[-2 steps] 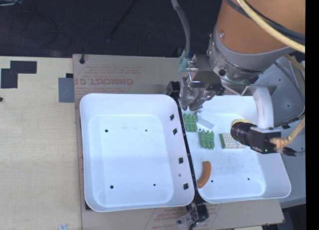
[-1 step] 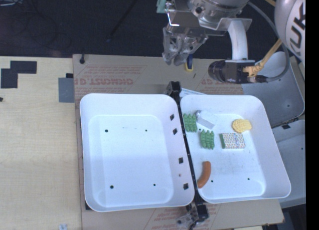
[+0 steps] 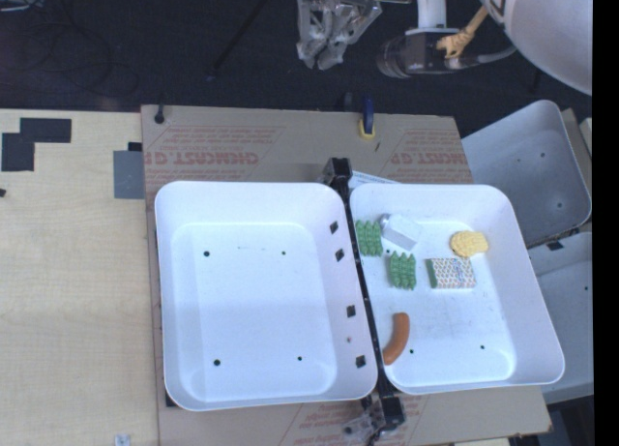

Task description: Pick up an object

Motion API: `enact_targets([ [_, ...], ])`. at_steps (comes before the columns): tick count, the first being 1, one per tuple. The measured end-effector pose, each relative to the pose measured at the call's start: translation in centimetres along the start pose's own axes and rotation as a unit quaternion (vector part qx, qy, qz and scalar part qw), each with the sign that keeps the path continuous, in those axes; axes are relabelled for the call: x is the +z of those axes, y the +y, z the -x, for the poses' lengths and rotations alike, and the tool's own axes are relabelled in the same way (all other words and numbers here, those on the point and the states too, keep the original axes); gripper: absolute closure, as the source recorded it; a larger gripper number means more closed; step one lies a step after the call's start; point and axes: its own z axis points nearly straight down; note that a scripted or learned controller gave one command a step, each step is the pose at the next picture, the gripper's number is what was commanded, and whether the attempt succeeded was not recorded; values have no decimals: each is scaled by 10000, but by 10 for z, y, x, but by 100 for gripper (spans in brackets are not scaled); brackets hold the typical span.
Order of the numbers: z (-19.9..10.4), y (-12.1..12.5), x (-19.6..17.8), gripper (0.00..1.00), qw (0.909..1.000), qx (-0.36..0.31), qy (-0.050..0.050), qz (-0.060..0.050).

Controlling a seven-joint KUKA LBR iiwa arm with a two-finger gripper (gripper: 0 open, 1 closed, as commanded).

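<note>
From my remote station I log the pickable objects first, all lying in the right bin [image 3: 527, 338], none lifted.

Item one: an orange sausage-shaped piece [image 3: 396, 338], lying near the bin's left wall toward the near edge, tilted slightly off upright in my view and apart from the others.

Item two: a green studded block [image 3: 401, 270], mid-bin, just beside a patterned rectangular pad [image 3: 452, 273] on its right; I cannot tell whether the two touch.

Item three: a second green block [image 3: 368, 238], close to the divider between the bins, with a small white-grey box [image 3: 399, 232] just beside it at the far side.

Item four: a yellow round waffle-like piece [image 3: 468, 243], farther right, touching or nearly touching the far corner of the patterned pad.

The left bin [image 3: 184, 241] sits beside the right one, their rims joined by a row of black clips [image 3: 350, 280].

Both bins rest on a brown cardboard sheet [image 3: 242, 149] with printed lettering, which lies on a pale wooden bench [image 3: 68, 289].

The gripper [image 3: 324, 47] hangs at the top of my view, well above and behind the bins, over the dark floor, well apart from every object. Its fingers grasp nothing that I can see; whether they are spread or closed I cannot tell.

The arm [image 3: 542, 9] shows as a large grey-white body at the upper right.
</note>
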Motion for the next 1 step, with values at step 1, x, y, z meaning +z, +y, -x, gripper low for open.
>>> enact_targets([
  [1,60,-99,46,100,10000,33,-3,-57],
])
